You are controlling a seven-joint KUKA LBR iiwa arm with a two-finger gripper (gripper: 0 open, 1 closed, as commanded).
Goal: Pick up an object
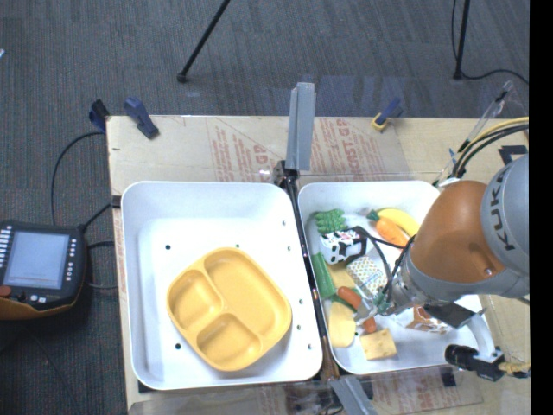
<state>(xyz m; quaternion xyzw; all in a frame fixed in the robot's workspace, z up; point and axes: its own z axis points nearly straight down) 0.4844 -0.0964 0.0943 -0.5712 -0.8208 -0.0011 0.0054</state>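
Several toy foods lie in the right bin (406, 188): a green leafy piece (329, 221), a black-and-white cow (344, 246), an orange carrot (390, 229) beside a yellow piece (399, 219), a green stick (322, 275), a dotted pale piece (367, 273), a red-orange sausage (350, 296), a pale yellow lump (342, 325) and a tan cheese wedge (378, 345). My gripper (375, 306) is down in this bin, among the sausage, the lump and the wedge. The orange wrist (454, 232) hides the bin's right half.
The left bin (147, 232) holds a yellow divided plate (228, 308). A grey post (301, 137) stands at the back between the bins. Clamps (141, 117) sit on the bench's far edge. A handheld screen unit (39, 266) lies off the bench at left.
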